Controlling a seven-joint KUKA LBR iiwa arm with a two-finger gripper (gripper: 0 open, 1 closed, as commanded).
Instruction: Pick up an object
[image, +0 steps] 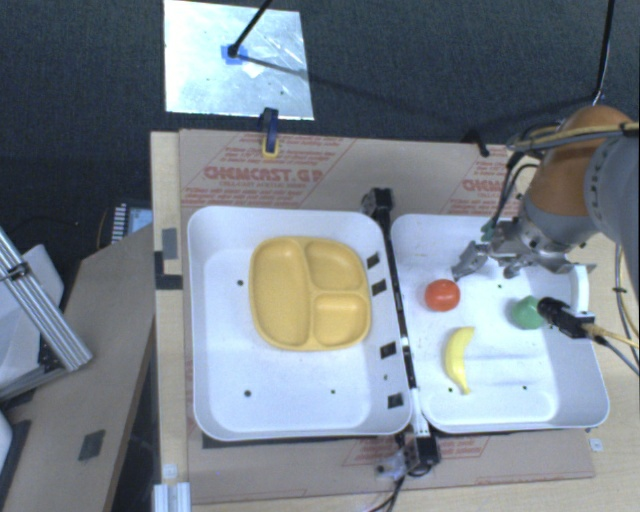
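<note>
- Two-finger gripper (478, 262) hovers just up-right of the small round red-orange tomato (442, 295) in right white bin (500, 410); fingers look spread, holding nothing.
- Judgement: centre over tomato, descend straight.

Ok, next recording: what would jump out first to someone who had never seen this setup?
Probably the yellow divided plate, lying in the middle of the left bin. Next come the three bright items in the right bin: a red tomato, a yellow banana below it, and a green object to the right. The gripper hangs just above the tomato, holding none of them.
</note>
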